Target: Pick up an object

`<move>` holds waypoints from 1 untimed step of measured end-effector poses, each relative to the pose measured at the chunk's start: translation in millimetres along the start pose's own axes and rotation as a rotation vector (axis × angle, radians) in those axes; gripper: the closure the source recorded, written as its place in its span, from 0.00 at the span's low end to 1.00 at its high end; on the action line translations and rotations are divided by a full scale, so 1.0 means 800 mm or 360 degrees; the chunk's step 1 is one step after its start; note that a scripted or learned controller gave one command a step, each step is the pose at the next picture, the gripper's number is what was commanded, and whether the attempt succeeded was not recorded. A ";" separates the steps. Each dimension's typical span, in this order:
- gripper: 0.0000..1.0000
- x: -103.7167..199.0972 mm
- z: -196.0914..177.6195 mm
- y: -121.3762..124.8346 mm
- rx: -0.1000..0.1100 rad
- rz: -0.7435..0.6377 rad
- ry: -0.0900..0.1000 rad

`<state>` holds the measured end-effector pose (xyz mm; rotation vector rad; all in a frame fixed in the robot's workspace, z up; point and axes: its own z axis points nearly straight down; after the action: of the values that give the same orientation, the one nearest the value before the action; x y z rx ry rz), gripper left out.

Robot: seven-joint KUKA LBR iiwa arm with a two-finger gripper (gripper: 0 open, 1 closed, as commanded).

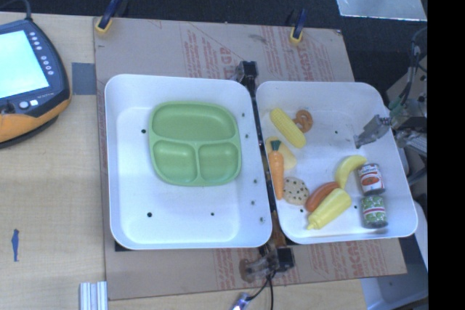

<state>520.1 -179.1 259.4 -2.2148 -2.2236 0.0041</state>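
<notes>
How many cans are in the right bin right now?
2. A red-labelled can stands near the right bin's right wall, and a green-labelled can sits just below it toward the front corner. None looks hidden.

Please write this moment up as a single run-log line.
gripper: over right bin, near its right edge | nothing seen held | banana, carrot, two cans in bin | green plate in left bin

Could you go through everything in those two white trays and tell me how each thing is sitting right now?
Green divided plate: flat in the left bin, nothing on it.
Corn cob: lying in the right bin.
Pretzel: flat, beside the corn.
Carrot: lying along the left wall.
Cookie: flat.
Banana: lying.
Two cans: on their sides, end to end.
Gripper: over the right bin, touching nothing.
</notes>
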 end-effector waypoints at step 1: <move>0.00 -0.023 0.183 0.008 -0.0021 -0.0007 -0.0004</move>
<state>526.4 -197.1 113.2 -2.2178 -2.2366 -0.0077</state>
